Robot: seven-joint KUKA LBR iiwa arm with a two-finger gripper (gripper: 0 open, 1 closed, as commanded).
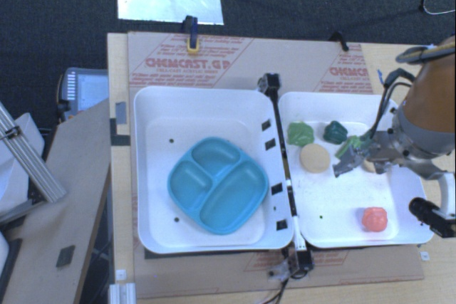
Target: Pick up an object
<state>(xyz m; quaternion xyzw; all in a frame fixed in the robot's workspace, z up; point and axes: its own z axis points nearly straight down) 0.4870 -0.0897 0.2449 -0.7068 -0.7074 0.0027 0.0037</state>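
Round beige ball-shaped object (pixel 314 157) just left of gripper (pixel 345 166), right white bin (pixel 342 224).
Fingers' state: cannot tell; nothing visibly held; approach leftward.

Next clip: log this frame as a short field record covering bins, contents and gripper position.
left bin: blue divided plate
right bin: light green item, dark green item, beige round item, pink-red item
gripper: low over the right bin, just right of the beige round item
grasp: nothing visibly held

the gripper (pixel 347 164) perhaps partly hides a green object (pixel 350 147).
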